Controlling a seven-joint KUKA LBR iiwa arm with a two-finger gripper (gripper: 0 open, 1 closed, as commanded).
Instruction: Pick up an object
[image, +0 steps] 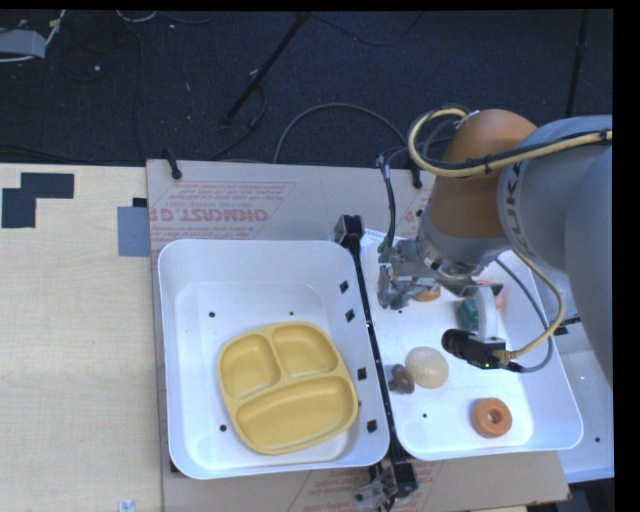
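1. Orange and ring-shaped like a doughnut, a matte orange ring (491, 417) lay nearest, in the front corner of the right bin (545, 395), well apart from the gripper.
2. Behind it and to the left sat a smooth, rounded cream ball (428, 367), with a small brown-grey lump (401, 378) touching its left side.
3. Beside them, in the left bin (190, 300), a glossy yellow tray (288, 387) with three compartments and rounded corners lay flat, turned at a slant.
4. Farther back, the gripper (398, 290) hung low over the rear left part of the right bin, near the dividing wall. Whether it was open or closed, and whether it held anything, could not be told.
5. A small orange piece (429, 294) lay just beside the gripper on its right; contact could not be judged.
6. The grey arm (565, 210) reached in from the right and bent steeply down, its rounded orange band (480, 175) above the wrist.
7. Both bins rested on printed brown cardboard (220, 205) over a pale wood-grain bench (70, 330).
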